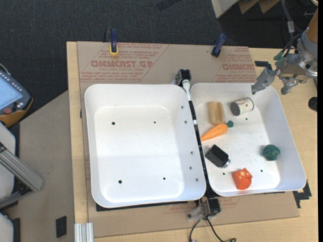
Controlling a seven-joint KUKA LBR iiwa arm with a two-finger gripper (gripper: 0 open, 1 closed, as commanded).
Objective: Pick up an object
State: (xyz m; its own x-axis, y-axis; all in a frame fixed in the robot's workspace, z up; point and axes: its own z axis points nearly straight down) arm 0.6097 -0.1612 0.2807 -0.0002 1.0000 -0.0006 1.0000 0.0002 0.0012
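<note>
The right bin (287, 130) holds several objects: a tan block (216, 112), a small white and grey cylinder (242, 106), an orange carrot (216, 131), a black block (218, 156), a red pepper-like piece (242, 179) and a green lump (271, 152). My gripper (275, 82) hangs open above the bin's far right corner, with nothing between its two grey fingers. It is up and to the right of the cylinder, apart from it.
The left bin (96, 135) sits beside the right one, with a black divider strip (194, 130) between them. Clamps (113, 42) hold the cardboard sheet at the back. A blue device (10, 92) lies off the bench at the left.
</note>
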